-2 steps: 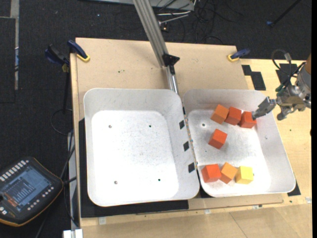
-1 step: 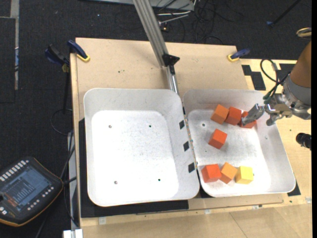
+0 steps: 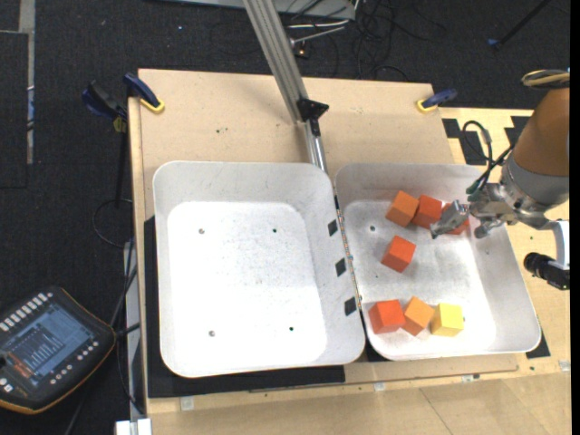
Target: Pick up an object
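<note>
Nearest the camera, front of the right bin (image 3: 507, 333): three blocks in a row, red (image 3: 388, 315), orange (image 3: 419, 314), yellow (image 3: 449, 319), touching or nearly so. Further in, a lone red block (image 3: 398, 253) mid-bin, clear on all sides. Beyond it at about 1 o'clock, an orange block (image 3: 403, 208) touching a red one (image 3: 428, 212).

Gripper (image 3: 460, 218) hangs low just at 3 o'clock of that far pair, arm reaching in from the right. Looks like the approach/descend step, nothing lifted yet. Whether it's pinching anything or standing spread, can't tell: dark metal over a red patch, too small to resolve. That red patch could be another block or the same one.

Next move needs alignment over one block; the far pair is crowded, the lone red is the easier grab.

Left bin (image 3: 181, 188) sits on the counter (image 3: 227, 107). Arm is cut off at the frame edge.
</note>
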You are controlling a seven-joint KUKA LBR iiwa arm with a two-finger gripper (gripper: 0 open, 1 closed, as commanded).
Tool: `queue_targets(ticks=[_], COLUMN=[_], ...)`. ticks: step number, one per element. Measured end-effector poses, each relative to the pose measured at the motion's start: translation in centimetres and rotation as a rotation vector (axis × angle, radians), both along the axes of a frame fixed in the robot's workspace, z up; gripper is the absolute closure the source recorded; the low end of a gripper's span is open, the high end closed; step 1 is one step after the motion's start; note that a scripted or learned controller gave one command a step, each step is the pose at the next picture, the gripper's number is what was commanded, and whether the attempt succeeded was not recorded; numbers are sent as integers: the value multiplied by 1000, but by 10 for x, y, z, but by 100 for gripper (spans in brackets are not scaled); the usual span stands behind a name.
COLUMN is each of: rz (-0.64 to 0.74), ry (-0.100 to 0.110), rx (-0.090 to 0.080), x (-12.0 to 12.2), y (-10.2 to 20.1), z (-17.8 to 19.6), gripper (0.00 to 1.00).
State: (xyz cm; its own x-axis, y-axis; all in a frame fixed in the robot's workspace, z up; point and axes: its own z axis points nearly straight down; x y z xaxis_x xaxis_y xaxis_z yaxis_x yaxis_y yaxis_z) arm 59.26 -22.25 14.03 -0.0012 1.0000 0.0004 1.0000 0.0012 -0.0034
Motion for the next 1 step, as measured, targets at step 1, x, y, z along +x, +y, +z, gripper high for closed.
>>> queue_targets(ticks=[1], rz=[0], ry=[-6], rx=[-2], x=[1], y=[0], z=[13], gripper=[100])
